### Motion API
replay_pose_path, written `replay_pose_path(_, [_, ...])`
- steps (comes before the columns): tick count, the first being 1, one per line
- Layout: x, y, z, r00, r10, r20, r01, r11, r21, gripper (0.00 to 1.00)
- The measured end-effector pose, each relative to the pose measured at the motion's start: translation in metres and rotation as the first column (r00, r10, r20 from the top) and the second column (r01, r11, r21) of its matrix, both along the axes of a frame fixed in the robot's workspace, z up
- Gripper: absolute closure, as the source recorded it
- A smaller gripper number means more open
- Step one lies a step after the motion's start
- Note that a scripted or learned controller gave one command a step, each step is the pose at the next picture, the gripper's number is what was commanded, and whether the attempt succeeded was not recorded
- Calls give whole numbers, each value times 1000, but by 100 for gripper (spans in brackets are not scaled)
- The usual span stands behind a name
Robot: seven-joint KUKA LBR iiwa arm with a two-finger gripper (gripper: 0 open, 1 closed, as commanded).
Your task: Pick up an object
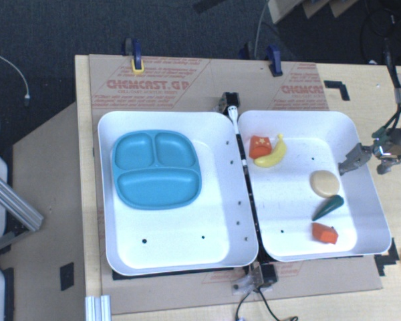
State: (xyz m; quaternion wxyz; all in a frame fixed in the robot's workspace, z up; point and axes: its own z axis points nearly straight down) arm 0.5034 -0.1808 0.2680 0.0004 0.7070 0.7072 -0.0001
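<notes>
My pincer (369,158) sits at the right rim of the right bin (361,199), w/ nothing between its fingers; they look spread apart, one dark finger (351,160) jutting over the bin wall and the other nearer the edge of view. Can't judge how wide exactly, too small.

Right bin holds: a banana (273,155) touching a red block (258,146) near the top-left; a tan disc (325,182) mid-right, near my pincer but apart from it; a green pepper (328,206) just below the disc, tilted; an orange-red piece (325,233) just below that, near the front rim.

Left bin (167,239) has a blue plate (158,169), 3 compartments, sitting top-left.
</notes>
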Motion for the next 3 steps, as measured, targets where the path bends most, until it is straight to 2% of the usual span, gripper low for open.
replay_pose_path(2, [4,19,-100,1000,0,-7,0,1000,4,0])
replay_pose_path(3, [0,9,-155,1000,-2,-7,2,1000,3,0])
